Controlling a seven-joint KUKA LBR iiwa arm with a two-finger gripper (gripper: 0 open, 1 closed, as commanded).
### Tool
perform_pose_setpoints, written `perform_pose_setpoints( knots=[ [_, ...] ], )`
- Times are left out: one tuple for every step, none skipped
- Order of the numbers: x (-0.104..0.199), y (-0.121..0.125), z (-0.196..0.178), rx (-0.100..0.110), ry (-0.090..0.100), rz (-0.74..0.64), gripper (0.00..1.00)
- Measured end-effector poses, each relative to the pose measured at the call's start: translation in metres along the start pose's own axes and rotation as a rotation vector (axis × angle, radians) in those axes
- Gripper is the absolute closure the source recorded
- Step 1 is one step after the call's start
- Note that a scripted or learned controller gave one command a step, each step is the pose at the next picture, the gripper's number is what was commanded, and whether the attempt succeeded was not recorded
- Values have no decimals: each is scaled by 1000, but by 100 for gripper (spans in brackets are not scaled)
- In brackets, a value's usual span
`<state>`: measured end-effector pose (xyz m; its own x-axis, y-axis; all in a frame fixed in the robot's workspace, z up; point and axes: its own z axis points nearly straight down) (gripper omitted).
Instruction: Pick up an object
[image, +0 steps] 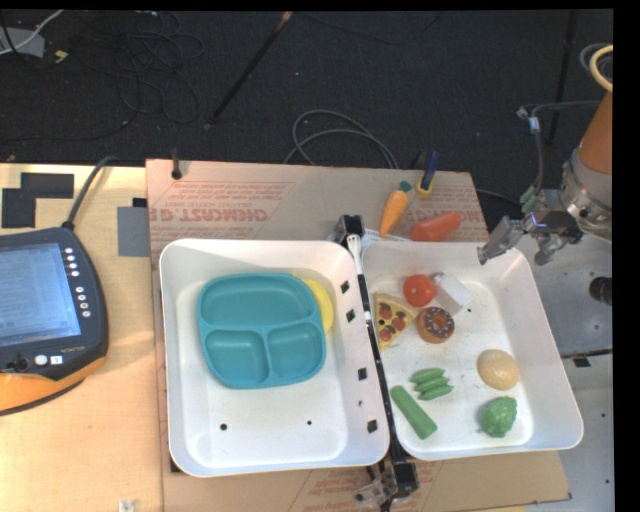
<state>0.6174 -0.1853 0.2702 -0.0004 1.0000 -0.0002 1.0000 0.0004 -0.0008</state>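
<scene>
The right bin holds a red tomato, a small white block, a pizza slice, a chocolate donut, a pea pod, a long green vegetable, a broccoli piece and a beige potato. My gripper hangs over that bin's far right corner, apart from all of these. Its two fingers stand spread, open, with nothing between them. The orange band of the arm shows at the right edge.
The left bin holds a teal divided tray lying on a yellow plate. Behind the bins, on cardboard, lie a carrot, a red pepper and a blue-yellow item. A tablet sits far left.
</scene>
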Motion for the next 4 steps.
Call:
perform_pose_setpoints(
  knots=[
    [44,-43,154,12,5,1,0],
    [71,1,179,-1,0,-3,0],
    [94,25,182,13,-6,-1,0],
    [42,28,179,0,4,0,0]
  ],
)
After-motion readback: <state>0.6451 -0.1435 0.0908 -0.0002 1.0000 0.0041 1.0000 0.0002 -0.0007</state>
